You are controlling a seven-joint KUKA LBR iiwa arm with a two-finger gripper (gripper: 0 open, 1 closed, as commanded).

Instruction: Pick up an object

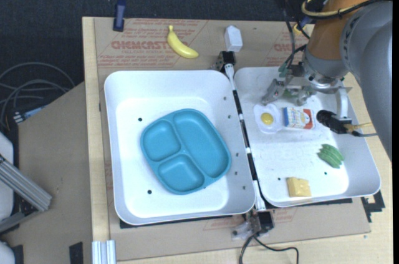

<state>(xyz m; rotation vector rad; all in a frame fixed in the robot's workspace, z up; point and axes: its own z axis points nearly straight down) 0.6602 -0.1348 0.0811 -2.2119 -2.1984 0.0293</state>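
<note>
My gripper (287, 94) hangs over the back part of the right bin (355, 185), open, with nothing between its fingers. Just in front of it lie a white round piece with a yellow centre (267, 119) and a small red, white and blue carton (298, 118), side by side. Further forward a green vegetable piece (330, 155) rests near the right wall. A yellow block (298, 186) sits close to the front wall. The grey arm with its orange band (336, 13) comes in from the upper right.
The left bin (124, 100) holds a blue divided plate (184, 150). Behind the bins, on the cardboard, lie a yellow banana (180, 44), a small white object (234, 38) and a blue object (119, 14). Cables lie on the floor at left.
</note>
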